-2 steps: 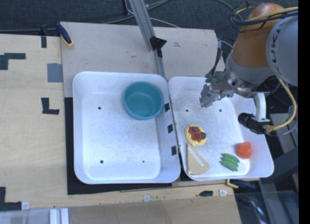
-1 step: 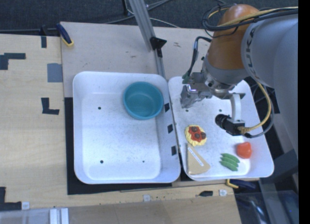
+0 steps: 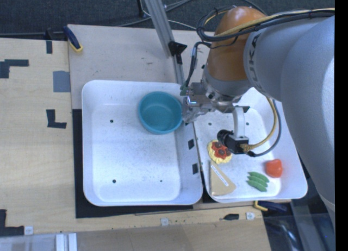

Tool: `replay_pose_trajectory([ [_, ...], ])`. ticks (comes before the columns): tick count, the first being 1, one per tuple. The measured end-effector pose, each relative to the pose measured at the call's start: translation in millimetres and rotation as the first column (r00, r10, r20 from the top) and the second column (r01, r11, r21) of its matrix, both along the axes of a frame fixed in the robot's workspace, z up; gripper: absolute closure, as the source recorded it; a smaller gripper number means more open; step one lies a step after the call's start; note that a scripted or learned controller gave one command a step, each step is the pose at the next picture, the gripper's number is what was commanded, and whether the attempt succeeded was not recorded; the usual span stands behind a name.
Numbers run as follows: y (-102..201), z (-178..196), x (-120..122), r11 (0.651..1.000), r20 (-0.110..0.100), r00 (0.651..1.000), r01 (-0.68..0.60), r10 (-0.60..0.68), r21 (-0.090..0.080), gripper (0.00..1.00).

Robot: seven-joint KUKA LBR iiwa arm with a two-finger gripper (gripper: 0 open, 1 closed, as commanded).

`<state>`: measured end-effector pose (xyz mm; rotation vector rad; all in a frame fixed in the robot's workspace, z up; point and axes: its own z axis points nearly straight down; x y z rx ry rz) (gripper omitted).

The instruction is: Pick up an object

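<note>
A blue bowl (image 3: 159,112) sits upright in the upper right part of the left white bin (image 3: 109,157). My gripper (image 3: 188,108) hangs below the orange band and is right against the bowl's right rim, over the divide between the two bins. The wrist hides where it meets the rim, so I cannot tell whether the bowl is held. The right bin (image 3: 291,190) holds a yellow and red pizza piece (image 3: 218,152), a beige wedge (image 3: 221,182), a green pea pod (image 3: 258,181) and a red tomato (image 3: 274,168).
The large grey arm covers the upper part of the right bin and the right of the view. A metal pole (image 3: 160,22) slants down to the bins' far edge. Cables loop beside the wrist (image 3: 269,136). Wooden bench lies to the left.
</note>
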<state>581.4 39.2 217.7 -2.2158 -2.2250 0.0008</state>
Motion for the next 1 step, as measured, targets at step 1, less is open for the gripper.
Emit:
replay_pose_trajectory([
  [1,54.1,-2.8,-7.0,1.000,0.000,1.000,-0.001,0.001,0.000,1.00],
])
